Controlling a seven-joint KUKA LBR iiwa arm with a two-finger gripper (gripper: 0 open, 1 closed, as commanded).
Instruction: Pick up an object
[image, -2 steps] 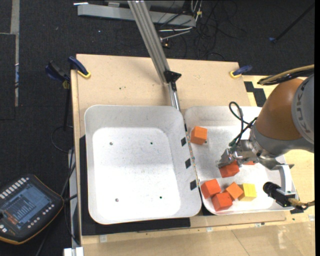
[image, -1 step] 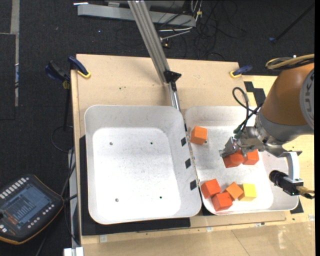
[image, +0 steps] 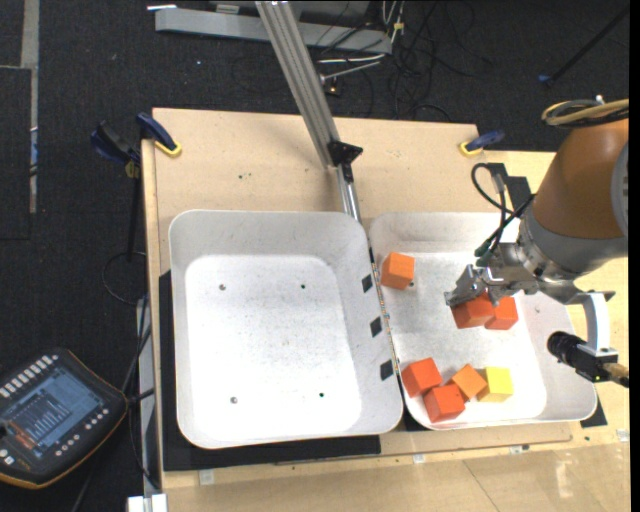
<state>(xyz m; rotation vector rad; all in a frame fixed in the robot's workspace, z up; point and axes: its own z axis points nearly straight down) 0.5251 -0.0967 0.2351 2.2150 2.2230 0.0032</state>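
Observation:
My gripper (image: 478, 291) hangs over the middle of the right bin (image: 440, 228), at the end of the grey and orange arm coming in from the right. Directly under it lies a red block (image: 468, 316), partly covered by the gripper, with a second red block (image: 504, 313) touching its right side. An orange cube (image: 399, 270) sits alone near the bin's left wall. Along the front of the bin lie a red-orange cube (image: 421, 375), a red cube (image: 445, 402), an orange cube (image: 469, 381) and a yellow cube (image: 498, 382).
The left bin (image: 190, 300) stands beside the right one, sharing a raised divider (image: 378, 320). A metal pole (image: 310, 90) slants in from the top. A teach pendant (image: 50, 410) lies on the floor at the left.

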